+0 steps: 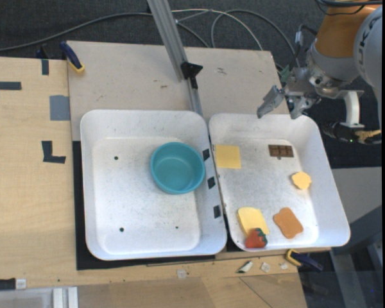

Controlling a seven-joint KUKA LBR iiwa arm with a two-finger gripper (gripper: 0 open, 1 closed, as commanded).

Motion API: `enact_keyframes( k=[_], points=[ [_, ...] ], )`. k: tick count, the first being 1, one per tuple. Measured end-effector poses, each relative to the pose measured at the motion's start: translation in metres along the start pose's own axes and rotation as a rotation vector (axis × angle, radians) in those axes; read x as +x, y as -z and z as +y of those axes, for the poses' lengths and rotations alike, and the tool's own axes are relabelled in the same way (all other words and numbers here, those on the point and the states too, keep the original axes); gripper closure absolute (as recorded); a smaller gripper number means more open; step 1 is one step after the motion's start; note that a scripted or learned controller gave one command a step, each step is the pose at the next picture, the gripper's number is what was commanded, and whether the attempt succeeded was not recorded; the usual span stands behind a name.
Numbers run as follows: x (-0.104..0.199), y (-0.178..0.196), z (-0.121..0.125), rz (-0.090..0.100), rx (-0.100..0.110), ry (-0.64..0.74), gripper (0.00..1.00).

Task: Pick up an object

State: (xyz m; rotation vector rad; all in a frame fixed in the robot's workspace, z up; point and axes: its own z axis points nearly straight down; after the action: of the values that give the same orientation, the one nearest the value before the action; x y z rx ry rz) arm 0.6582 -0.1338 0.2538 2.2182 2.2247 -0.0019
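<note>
Two white bins sit side by side on the table (25, 172). The left bin (96, 172) has a blue bowl (177, 167) in it, near its right wall. The bowl stands the right way up.

The right bin (321, 172) has small toy foods in it. A pale yellow square (228, 156) lies at its far left, close to the wall between the bins. A little brown chocolate bar (281, 151) lies at the far side, more to the right. A small yellow-orange piece (301, 180) lies near the right wall. At the near side there is a yellow slice (251, 220) with a red strawberry (256, 238) touching its near end. Just to the right of them lies an orange-brown piece (287, 222).

The arm (346, 31) comes in from the far right. It is grey with an orange part. Its hand (282, 102) hangs over the far edge of the right bin. The two fingers are spread apart, and nothing is between them. The hand is not touching any of the foods. The chocolate bar is the food closest to it.

A grey metal pole (170, 37) slants across the far side of the table. Some wires (244, 18) lie behind it on the dark floor.
</note>
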Motion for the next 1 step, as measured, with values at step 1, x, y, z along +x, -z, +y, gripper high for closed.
enact_keyframes(
  k=[1],
  points=[
    [-0.0001, 0.0, 0.0, 0.0, 0.0, 0.0, 0.0]
  ],
)
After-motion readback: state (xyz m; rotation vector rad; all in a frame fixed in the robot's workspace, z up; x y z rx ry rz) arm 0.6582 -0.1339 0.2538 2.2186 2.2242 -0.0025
